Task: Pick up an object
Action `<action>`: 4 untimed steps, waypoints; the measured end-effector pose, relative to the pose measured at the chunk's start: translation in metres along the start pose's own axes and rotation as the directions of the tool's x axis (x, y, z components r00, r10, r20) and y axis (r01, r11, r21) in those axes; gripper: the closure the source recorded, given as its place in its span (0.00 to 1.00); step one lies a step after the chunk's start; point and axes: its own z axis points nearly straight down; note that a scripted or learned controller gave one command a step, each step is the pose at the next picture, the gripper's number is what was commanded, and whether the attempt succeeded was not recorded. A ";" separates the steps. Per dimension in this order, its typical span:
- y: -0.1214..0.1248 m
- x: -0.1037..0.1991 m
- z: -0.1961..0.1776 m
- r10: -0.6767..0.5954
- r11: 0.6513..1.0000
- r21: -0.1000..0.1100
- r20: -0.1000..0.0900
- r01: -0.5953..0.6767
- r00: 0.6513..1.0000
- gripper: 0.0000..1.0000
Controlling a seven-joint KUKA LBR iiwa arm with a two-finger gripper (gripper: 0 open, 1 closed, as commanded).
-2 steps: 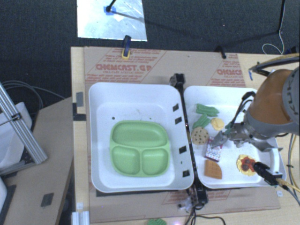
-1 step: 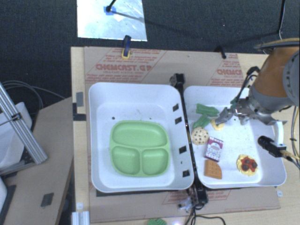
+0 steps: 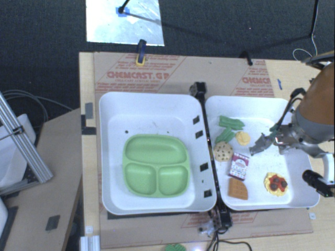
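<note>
The yellow round piece (image 3: 243,138) sits in the right bin (image 3: 301,200) next to the green beans (image 3: 229,127), just left of the hand (image 3: 260,145), whose fingers look spread open, gripping nothing.

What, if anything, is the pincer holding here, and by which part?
Nothing. The pincer hangs above the right bin, between the yellow piece and the small box, with no item between its fingers.

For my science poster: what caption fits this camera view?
Robot gripper hovering over toy food in the right bin; a green tray sits in the left bin.
</note>
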 end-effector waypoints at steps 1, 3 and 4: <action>0.007 0.036 -0.022 -0.008 1.000 -0.003 -0.001 0.008 1.000 0.00; 0.049 0.020 -0.019 -0.007 1.000 -0.007 0.002 0.007 1.000 0.00; -0.020 0.019 0.008 0.001 1.000 0.007 -0.001 -0.001 1.000 0.00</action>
